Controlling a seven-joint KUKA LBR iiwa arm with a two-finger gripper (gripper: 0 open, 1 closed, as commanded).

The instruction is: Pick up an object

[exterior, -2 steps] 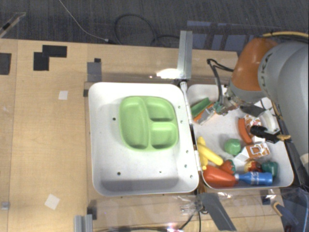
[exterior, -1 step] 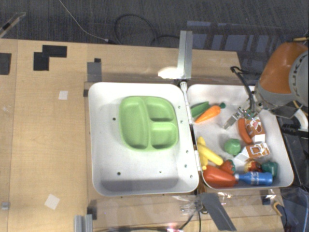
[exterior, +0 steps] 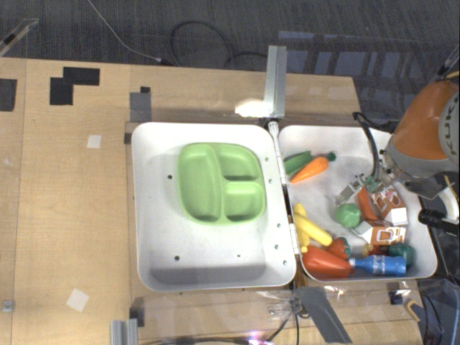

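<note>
A green divided tray [exterior: 219, 182] sits in the left bin [exterior: 154, 214]. In the right bin [exterior: 430, 261], toys crowd together: carrot [exterior: 310, 169], green ball [exterior: 350, 215], blue bottle [exterior: 379, 266]. My gripper [exterior: 364, 187] hovers just above the ball, grip state unclear.

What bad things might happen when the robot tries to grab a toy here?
The toys in the right bin are crowded, so the gripper might bump the green ball and send it rolling. It might also pinch two toys at once, since the orange piece lies right beside the ball.
</note>
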